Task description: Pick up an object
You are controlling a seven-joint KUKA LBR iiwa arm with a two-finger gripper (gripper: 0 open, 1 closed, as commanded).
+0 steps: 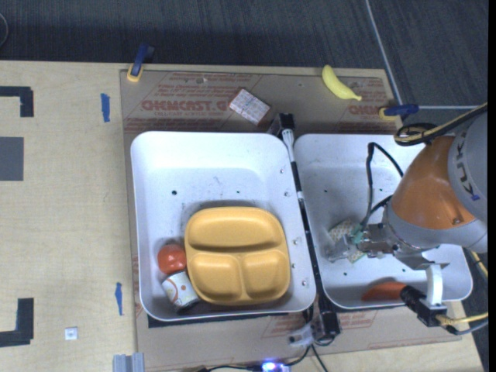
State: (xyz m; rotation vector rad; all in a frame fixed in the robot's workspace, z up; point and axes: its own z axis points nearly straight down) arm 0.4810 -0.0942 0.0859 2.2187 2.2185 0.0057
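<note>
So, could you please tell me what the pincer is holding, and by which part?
It cannot be told: the pincer sits at a crumpled clear wrapper.

Readable text: red print on cardboard sheet (186, 103) under bins, upside down from camera view, looks like "CHEMCAST" or similar, letters blurred, not sure. More red print at sheet's right end near yellow banana (339, 84), too small to read. Arm casing (474, 169) at right edge: dark letters, partly cropped, seems "KU".
</note>
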